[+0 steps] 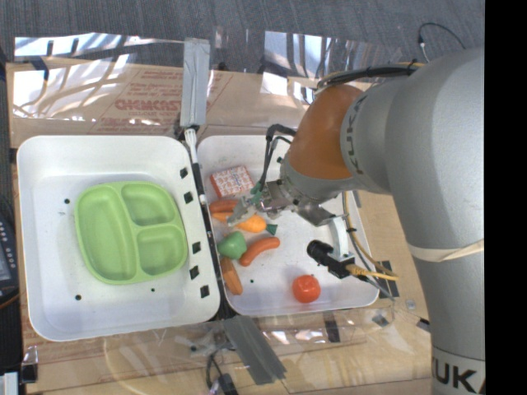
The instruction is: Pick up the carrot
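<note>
Two bins [49, 188], one green plate [130, 231]

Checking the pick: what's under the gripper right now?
Beneath the gripper in the right bin lie an orange piece, a green vegetable and a sausage. The arm covers the bin's far side.

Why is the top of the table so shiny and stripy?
In the camera view, light bounces off the clear plastic sheet behind the bins, making bright glare streaks. The left bin looks evenly lit, and the arm casts a soft shadow into the right bin.
</note>
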Motion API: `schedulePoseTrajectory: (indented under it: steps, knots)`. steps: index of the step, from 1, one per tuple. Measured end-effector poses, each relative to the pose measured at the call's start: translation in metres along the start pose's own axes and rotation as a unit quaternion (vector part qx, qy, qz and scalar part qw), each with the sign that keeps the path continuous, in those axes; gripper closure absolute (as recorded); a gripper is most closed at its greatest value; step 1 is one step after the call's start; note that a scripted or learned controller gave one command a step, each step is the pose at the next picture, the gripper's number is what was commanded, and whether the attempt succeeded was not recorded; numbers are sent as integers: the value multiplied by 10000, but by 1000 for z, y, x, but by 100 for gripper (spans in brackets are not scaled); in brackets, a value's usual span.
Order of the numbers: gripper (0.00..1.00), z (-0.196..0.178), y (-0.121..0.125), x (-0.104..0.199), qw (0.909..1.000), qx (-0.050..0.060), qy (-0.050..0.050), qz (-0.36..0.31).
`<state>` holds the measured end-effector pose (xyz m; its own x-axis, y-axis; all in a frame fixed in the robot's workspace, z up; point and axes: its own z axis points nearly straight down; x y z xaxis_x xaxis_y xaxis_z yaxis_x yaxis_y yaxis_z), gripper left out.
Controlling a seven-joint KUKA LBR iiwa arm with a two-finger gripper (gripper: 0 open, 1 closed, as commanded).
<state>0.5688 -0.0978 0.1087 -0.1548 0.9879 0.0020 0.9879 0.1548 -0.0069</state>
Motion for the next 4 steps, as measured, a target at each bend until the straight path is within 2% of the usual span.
schedulePoseTrajectory:
  steps: [1, 2, 3, 4]
  knots:
    - [100, -12, 1, -1, 10000, -8, -7, -15]
    - [0, -11, 0, -1, 10000, -1, -5, -18]
    - [0, 17, 18, -17, 9991, -30, -14, -434]
    - [0, 17, 23, -22, 9957, -45, -27, -930]
